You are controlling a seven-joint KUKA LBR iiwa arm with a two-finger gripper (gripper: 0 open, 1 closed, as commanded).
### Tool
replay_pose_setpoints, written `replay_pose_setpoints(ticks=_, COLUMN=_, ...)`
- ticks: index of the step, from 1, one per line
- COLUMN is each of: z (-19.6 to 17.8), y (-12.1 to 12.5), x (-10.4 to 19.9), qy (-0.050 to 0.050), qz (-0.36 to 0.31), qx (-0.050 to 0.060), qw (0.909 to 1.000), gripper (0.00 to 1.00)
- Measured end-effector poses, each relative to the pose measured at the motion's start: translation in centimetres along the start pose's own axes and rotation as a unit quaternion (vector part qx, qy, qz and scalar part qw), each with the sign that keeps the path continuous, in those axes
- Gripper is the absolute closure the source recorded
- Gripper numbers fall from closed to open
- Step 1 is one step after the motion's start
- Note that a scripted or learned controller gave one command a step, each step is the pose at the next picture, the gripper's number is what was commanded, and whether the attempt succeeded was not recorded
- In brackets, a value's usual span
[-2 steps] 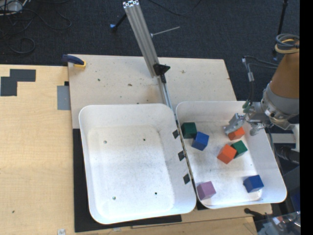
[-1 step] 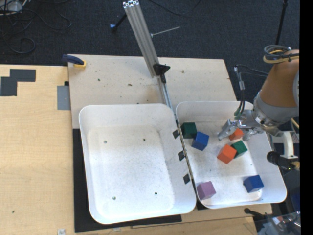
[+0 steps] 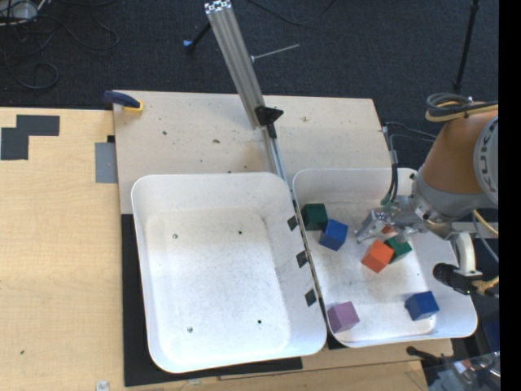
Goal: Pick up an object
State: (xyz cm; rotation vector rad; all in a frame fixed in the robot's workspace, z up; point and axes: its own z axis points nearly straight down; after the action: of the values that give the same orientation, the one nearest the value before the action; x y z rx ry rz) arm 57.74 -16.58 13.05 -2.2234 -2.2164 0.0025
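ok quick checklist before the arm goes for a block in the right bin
1. End effector over the right bin: ok.
2. A block between its fingers: cannot tell, the orange block and a green block sit right under it.
3. Target standing apart: not ok, orange and green touch.
4. Easier picks: ok, purple block and the blue block near the front rim stand alone.
5. Blocks near the divider: dark green block and second blue block touch, not ok.
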Motion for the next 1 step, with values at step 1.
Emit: replay_pose_setpoints(ticks=1, z=-1.23, y=0.04, x=-0.11, qy=0.000, qz=0.003, qx=-0.001, qw=1.0000, gripper=1.00)
